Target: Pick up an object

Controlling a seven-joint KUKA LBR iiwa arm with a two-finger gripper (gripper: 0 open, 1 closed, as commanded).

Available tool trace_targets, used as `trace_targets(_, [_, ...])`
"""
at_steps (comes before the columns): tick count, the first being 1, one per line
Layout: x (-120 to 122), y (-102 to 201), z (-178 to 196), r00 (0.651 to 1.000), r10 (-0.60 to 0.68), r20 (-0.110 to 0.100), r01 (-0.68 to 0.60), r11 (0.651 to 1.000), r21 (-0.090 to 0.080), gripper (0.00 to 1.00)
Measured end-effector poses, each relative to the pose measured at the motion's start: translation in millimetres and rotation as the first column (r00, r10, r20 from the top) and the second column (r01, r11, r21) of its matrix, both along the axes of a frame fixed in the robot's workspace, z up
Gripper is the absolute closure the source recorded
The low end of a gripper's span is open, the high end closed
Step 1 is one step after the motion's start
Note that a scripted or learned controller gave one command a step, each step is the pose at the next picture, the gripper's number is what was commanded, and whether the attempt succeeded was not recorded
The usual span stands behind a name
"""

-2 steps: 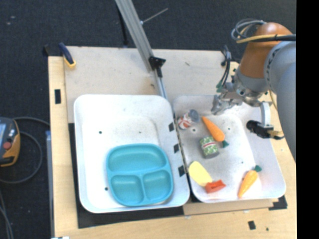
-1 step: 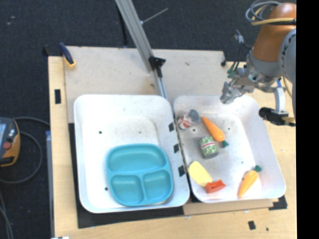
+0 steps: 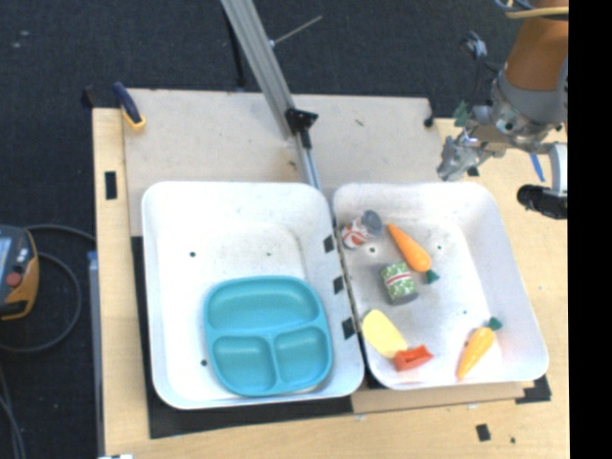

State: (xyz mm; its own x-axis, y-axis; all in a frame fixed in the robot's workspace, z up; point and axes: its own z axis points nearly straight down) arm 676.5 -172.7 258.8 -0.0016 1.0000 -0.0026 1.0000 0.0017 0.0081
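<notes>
Two shallow white bins sit side by side on the bench, touching along their inner edges.

Nearest the camera, the left bin (image 3: 172,228) holds one item: a teal divided tray (image 3: 268,335) with three compartments, one long one across the far side and two smaller ones on the near side. It lies flat in the bin's near right part, close to the shared edge.

The right bin (image 3: 512,256) holds six loose items. Along its near edge: one yellow piece (image 3: 382,333) beside the shared edge, one small red piece (image 3: 413,358) touching or just beside the yellow one, and one carrot (image 3: 476,349) lying tilted towards the near right corner, well apart from the red piece. Mid-bin: one small green and white can (image 3: 399,282), lying on its side as far as can be judged. Just beyond it, a second carrot (image 3: 409,248) lies diagonally, its green end close to the can. At the far left, beside the shared edge: one small red, white and grey object (image 3: 360,230), too small to identify.

Count of carrots: two. All other items: one each.

Beyond the bins, the gripper (image 3: 457,163) hangs over the far rim of the right bin, near its far right corner, apart from every item. Nothing is seen between its fingers; whether they stand wide or narrow cannot be told.

At the bench's far left corner lies one clamp with a yellow and blue handle (image 3: 128,106).
</notes>
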Motion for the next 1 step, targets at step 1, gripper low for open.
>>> trace_targets(1, [4.5,49.2,-5.6,1.000,0.004,-0.007,-0.004,1.000,0.002,1.00])
